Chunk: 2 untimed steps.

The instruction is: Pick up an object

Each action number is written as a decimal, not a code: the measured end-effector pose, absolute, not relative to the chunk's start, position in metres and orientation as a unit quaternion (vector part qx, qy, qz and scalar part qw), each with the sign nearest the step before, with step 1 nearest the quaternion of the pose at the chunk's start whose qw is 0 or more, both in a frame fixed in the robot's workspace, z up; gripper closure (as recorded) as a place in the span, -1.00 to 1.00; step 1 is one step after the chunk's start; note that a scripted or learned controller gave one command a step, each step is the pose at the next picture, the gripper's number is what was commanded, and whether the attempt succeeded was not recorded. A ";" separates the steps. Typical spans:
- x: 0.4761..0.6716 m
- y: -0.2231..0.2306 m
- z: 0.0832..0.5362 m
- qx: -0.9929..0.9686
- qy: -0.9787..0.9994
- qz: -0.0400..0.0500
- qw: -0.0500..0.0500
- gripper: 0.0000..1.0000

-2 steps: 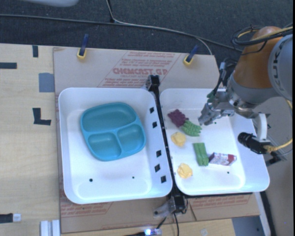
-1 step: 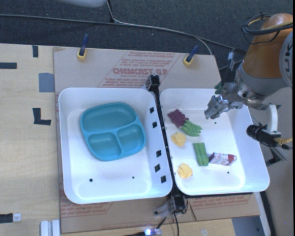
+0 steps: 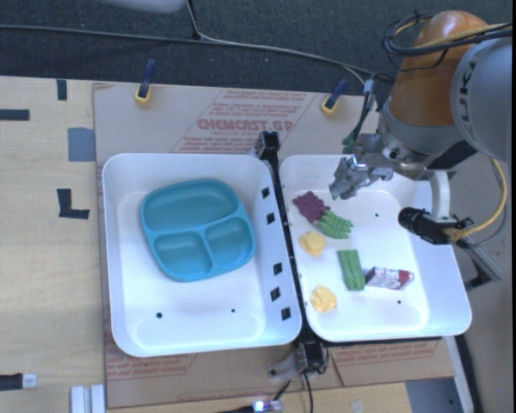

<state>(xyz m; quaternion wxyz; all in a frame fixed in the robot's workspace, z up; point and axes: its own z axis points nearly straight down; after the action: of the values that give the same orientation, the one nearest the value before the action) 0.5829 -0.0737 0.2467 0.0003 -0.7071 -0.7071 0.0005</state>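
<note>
The right bin (image 3: 439, 312) holds several small items: a purple piece (image 3: 309, 204), a green leafy piece (image 3: 334, 224), a yellow piece (image 3: 312, 243), a green rectangular block (image 3: 351, 269), a red-and-white packet (image 3: 388, 277) and another yellow piece (image 3: 323, 298). My gripper (image 3: 349, 181) hangs over the bin's upper middle, just right of and above the purple piece. Nothing shows between its fingers.
The left bin (image 3: 125, 317) holds a blue divided plate (image 3: 198, 228). A black divider (image 3: 278, 239) runs between the bins. Two yellow-and-blue clamps (image 3: 144, 89) (image 3: 332, 101) sit on the cardboard at the back. The arm's orange band (image 3: 439, 50) rises at the upper right.
</note>
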 end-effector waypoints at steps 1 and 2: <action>0.600 -0.039 0.245 -0.707 -0.707 0.001 0.000 1.00; 0.619 0.006 0.242 -0.707 -0.707 0.001 0.000 1.00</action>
<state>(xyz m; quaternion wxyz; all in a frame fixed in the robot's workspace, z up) 0.6194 0.0062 0.2419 -0.0001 -0.7072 -0.7070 0.0008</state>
